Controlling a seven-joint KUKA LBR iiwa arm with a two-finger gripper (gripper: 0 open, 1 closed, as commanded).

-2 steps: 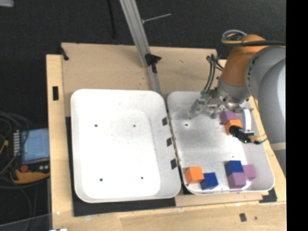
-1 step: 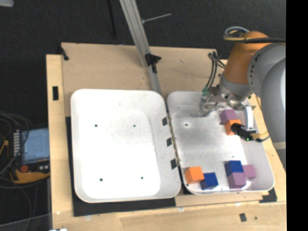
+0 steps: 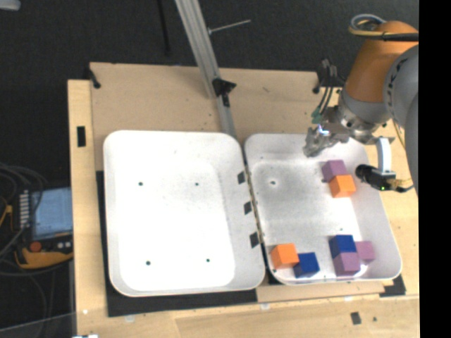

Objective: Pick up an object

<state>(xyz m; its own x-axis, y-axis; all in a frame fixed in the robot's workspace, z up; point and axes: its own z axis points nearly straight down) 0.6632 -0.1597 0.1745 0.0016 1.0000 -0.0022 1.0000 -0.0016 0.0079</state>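
Note:
My gripper (image 3: 315,145) hangs over the far edge of the right bin (image 3: 296,203), just left of and above a purple block (image 3: 332,169) with an orange block (image 3: 343,186) touching its near side. Nothing shows between the gripper's tips. Along the bin's near edge lie an orange block (image 3: 285,255) beside a blue block (image 3: 306,264). To their right, a blue block (image 3: 342,245), a purple block (image 3: 347,263) and a pink-purple block (image 3: 365,251) cluster together.
The left bin (image 3: 173,210) lies beside the right one, joined by black clips (image 3: 248,206). A slanted metal post (image 3: 201,41) rises behind the bins. A blue device with cables (image 3: 46,217) rests off the bench's left side.

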